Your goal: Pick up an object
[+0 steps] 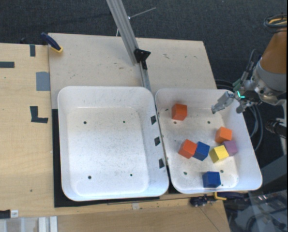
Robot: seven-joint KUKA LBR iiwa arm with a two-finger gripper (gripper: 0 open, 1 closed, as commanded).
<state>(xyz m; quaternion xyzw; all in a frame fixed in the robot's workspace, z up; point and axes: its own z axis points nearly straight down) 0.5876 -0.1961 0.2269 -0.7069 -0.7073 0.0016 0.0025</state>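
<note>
1. The claw [227, 102] hangs over the upper right part of the right bin [192, 180], at the end of the grey arm [274, 69] that reaches in from the right.
2. Whether its two parts stand apart or together, I cannot tell; nothing is seen gripped in it.
3. An orange cube [179, 111] sits alone in the upper left part of the right bin, well apart from the claw.
4. A second orange cube [224, 134] lies below the claw, near the bin's right wall, just above a purple cube [232, 147].
5. A yellow cube [219, 153] touches the purple cube on its left side.
6. A blue cube [201, 150] sits just left of the yellow one, pressed against a red-orange cube [187, 148] on its own left.
7. Another blue cube [211, 179] rests by itself near the bin's lower edge.
8. The left bin [66, 100] lies beside the right one on the table [18, 105].
9. A slanted metal bar [122, 21] runs from the top down to where the bins meet.
</note>
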